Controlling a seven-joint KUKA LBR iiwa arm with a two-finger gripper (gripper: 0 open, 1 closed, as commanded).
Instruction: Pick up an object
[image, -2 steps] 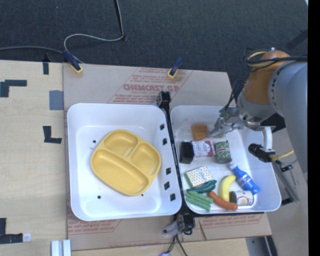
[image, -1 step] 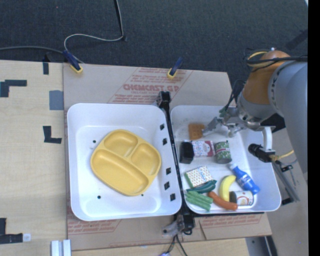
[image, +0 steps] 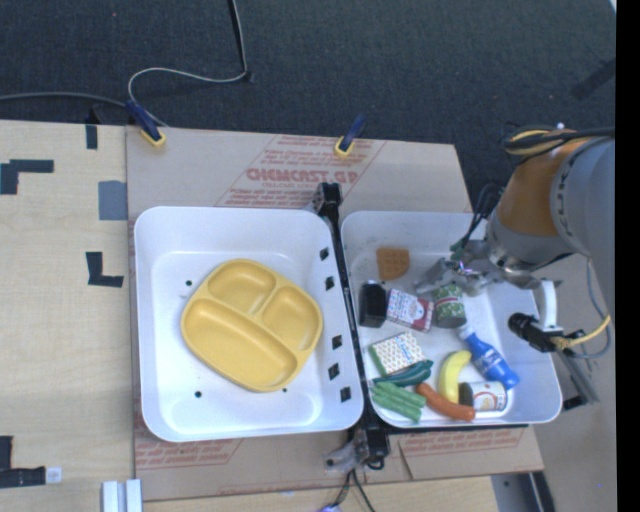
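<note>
- Leftmost, the bare wooden tabletop (image: 50, 300) runs along the left edge of the frame, with a cardboard sheet (image: 290, 170) clipped over it, evidently as a base for the bins.
- At centre left, the left bin (image: 150, 330) carries one yellow divided tray (image: 252, 322), lying flat and slightly turned.
- Right of centre, the right bin (image: 545, 395) holds the candidates for picking: a brown square (image: 393, 263) toward its upper part, a black block (image: 373, 304) beside a printed packet (image: 408, 309), a patterned card (image: 397, 352), green beans (image: 400, 398), a carrot (image: 445, 402), a banana (image: 454, 372) and a blue bottle (image: 488, 359), crowded toward the lower right.
- At the right of the frame, the grey arm (image: 560, 215) reaches in and its hand (image: 462, 272) sits low over the bin's upper right, just above a dark green item (image: 450, 310); its opening cannot be told, and nothing is seen held.
- Judging by the pose, a descent onto that cluster is under way, with no object lifted yet.
</note>
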